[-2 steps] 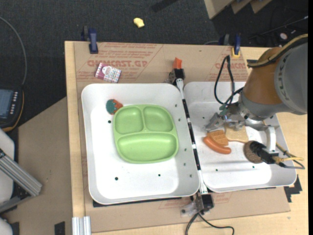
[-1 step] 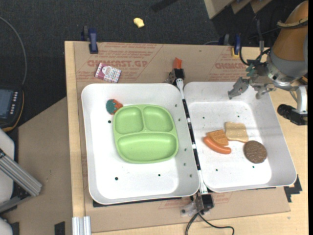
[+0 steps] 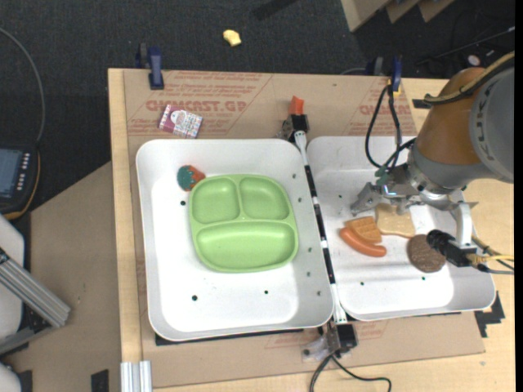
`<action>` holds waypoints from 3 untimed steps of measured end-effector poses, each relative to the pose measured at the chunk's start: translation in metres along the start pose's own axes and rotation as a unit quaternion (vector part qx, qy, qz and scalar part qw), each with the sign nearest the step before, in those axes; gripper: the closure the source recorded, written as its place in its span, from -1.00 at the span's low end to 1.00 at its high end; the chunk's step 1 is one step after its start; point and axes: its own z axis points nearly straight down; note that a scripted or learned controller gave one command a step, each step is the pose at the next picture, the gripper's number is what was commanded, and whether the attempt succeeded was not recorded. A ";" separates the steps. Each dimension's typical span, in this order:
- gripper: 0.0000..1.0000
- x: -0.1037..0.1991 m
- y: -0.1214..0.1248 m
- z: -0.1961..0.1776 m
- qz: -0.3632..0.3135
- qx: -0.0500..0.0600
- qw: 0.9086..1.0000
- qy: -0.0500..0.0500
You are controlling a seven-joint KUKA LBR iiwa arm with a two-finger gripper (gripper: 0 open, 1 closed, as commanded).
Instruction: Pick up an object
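Observation:
My gripper [image 3: 386, 206] hangs low over the upper middle of the right bin [image 3: 409, 296], its fingers spread open with nothing between them. Just under and in front of it lies a tan slice-shaped piece [image 3: 391, 224]. An orange-red sausage-shaped toy [image 3: 362, 241] lies against the slice's left side. A brown round disc [image 3: 425, 254] sits to the right, near the bin's right wall. The grey arm with its orange band [image 3: 448, 129] comes in from the right.
The left bin [image 3: 163, 284] holds a green divided plate [image 3: 243, 223] and a small red and teal object [image 3: 191, 176] at its upper left. A pink packet [image 3: 180, 121] lies on the bench behind. Black cables [image 3: 377, 125] hang by the arm.

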 end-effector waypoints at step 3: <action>-1.00 -0.024 0.020 0.018 0.000 -0.011 1.000 -0.005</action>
